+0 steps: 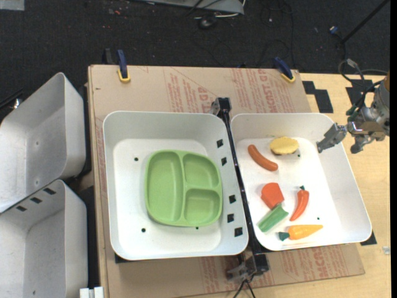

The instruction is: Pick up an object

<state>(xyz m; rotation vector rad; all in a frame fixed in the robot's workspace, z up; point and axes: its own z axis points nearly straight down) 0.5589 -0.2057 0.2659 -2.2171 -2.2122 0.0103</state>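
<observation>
In the camera view, the hand is seen at the right rim of the right bin, its two fingers spread open and gripping nothing. The things to be picked lie in that bin: a sausage, a yellow bun, a red block, a red chilli, a green piece and a carrot.

A failed grasp is judged likely. The toys look smooth, hard and rounded, so a slip from the fingers could be caused. The green piece is touched by the red block, so two things might be caught together. The bin wall might be struck on descent.

A green divided plate, glossy plastic, rests in the left bin.
</observation>
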